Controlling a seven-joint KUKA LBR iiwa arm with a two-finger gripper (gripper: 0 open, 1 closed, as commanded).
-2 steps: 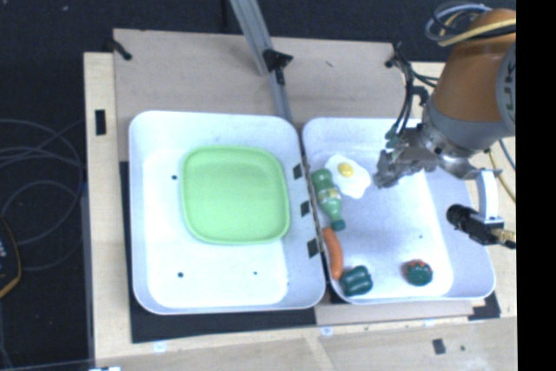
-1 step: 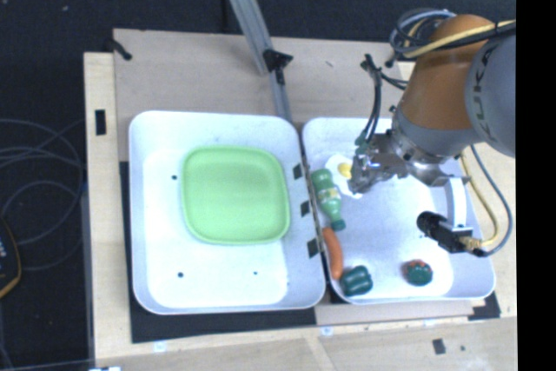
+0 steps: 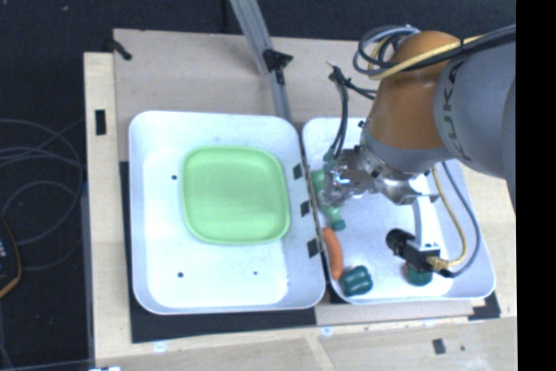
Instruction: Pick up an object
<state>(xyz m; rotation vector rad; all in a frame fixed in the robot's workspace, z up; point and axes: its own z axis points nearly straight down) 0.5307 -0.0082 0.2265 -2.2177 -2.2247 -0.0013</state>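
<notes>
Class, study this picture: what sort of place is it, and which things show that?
Probably a robotics lab test bench: a robot arm reaches over the right bin of small toy-like items, a green plate lies in the left bin, and loose cables trail alongside.

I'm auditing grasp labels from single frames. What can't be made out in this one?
1. Gripper: small and blurred in the camera view; whether it holds anything cannot be told.
2. Right bin: its far part lies under the arm, so anything there is hidden.
3. Small green things beside the gripper: too blurred to identify.
</notes>
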